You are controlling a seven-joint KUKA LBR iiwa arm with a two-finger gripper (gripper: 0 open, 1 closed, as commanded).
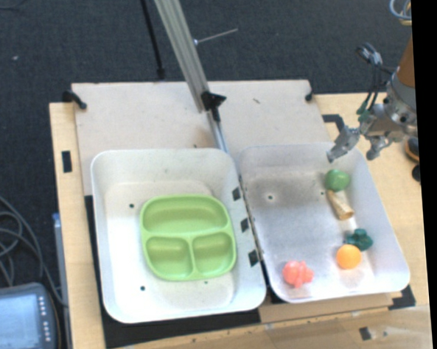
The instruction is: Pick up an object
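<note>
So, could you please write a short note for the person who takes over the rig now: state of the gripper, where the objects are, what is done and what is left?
Gripper: open, holding nothing, hovering over the far right corner of the right bin, just above the green ball.
Objects, all in the right bin: green ball, tan block right next to it, dark green toy, orange ball, pink-red toy.
Left bin: holds a green divided plate.
Done: nothing picked yet.
Left: descend, grasp one object (the green ball is closest), lift.

No text, label, brand, number or sign can be read on anything here; all surfaces look unmarked or too blurred.
</note>
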